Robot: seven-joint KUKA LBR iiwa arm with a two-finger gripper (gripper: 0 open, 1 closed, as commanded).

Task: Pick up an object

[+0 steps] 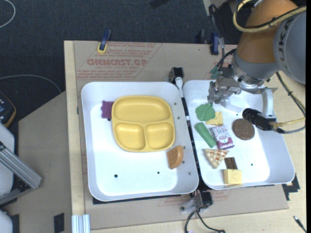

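My gripper (217, 95) hangs over the upper left part of the right bin (272, 171), just above a green leaf-shaped piece (204, 112). Below it lie a yellow cheese wedge (215, 119), a green pod (204, 134), a small purple-and-white packet (223, 136), a round brown cookie (243, 129), a pizza slice (214, 156), a dark brown block (230, 162) and a yellow block (233, 176). I see nothing held in the gripper.
The left bin (97, 169) holds a yellow divided tray (143, 123), a purple piece (106, 109) at its left edge and a brown bread piece (175, 157). A black clip (176, 74) sits between the bins at the back. Cables run off to the right.
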